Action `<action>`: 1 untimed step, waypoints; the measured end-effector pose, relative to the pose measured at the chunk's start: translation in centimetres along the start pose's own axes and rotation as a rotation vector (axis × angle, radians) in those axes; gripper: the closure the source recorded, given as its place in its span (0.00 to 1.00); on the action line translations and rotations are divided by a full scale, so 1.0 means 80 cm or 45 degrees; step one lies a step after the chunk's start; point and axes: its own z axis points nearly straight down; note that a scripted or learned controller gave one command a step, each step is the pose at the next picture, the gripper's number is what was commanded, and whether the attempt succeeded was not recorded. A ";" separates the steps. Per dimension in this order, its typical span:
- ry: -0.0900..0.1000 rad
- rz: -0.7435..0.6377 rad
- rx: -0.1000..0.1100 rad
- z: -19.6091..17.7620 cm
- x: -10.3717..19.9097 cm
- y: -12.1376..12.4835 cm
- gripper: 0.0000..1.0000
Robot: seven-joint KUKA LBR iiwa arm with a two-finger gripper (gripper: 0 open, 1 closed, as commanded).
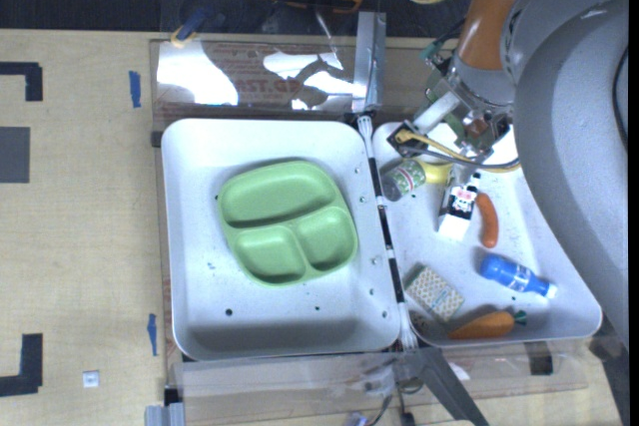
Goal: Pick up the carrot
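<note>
At the near wall of the bin on the view's right, find the carrot, lying flat and lengthwise along that wall, green end toward the view's right. Just behind its other end, note a speckled tan block, close enough to catch on a careless approach. A little farther in, toward the green end, mark a blue bottle, apart from the carrot yet near it. Beyond that, pass over a reddish sausage and a small white carton, side by side, then a green can on its side by the divider. Across the divider, in the other bin, leave a green divided plate out of the reckoning. At the far end of the right bin, see the gripper, hanging above the clutter and well apart from the carrot; cannot tell the claw's state, released or clenched. Judge the step in hand as the reach toward the carrot, not yet near its end. To do it well, travel high over the carton, sausage and bottle rather than through them; turn the wrist to close across the carrot's width, not along it; come down at mid-body, clear of the block; allow for the wall close beside, likely leaving scant room there; lift straight up.
</note>
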 end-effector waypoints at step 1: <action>0.003 -0.235 -0.005 -0.104 0.017 -0.077 0.00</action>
